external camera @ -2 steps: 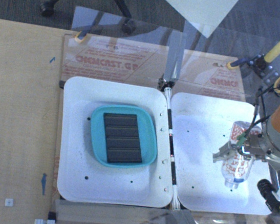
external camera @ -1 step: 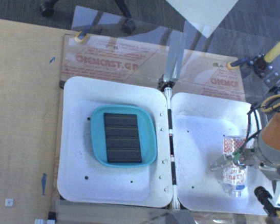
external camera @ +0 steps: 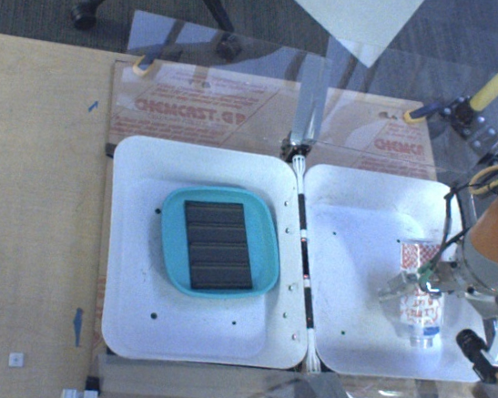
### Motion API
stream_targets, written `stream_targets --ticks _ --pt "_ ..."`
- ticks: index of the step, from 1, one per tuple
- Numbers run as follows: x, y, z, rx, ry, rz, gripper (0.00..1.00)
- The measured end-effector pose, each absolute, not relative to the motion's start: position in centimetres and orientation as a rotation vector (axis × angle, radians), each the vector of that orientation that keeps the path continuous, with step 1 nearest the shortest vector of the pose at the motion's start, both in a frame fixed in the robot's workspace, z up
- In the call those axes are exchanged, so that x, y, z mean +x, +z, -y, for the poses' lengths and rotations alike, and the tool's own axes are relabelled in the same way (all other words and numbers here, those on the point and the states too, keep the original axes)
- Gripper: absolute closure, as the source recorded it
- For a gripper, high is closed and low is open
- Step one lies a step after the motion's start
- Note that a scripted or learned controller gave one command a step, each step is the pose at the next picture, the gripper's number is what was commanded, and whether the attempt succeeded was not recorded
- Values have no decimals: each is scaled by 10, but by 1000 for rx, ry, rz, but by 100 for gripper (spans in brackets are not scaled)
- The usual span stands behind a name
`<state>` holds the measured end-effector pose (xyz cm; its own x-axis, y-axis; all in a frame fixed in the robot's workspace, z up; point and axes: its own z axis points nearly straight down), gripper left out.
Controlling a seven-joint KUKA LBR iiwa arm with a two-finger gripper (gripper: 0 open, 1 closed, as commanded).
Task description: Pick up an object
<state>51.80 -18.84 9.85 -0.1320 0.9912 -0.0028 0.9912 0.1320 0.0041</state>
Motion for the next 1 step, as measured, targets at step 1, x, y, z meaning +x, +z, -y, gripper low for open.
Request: stream_targets --ticks 1 --pt "556 201 125 2346 -1 -2089 100"
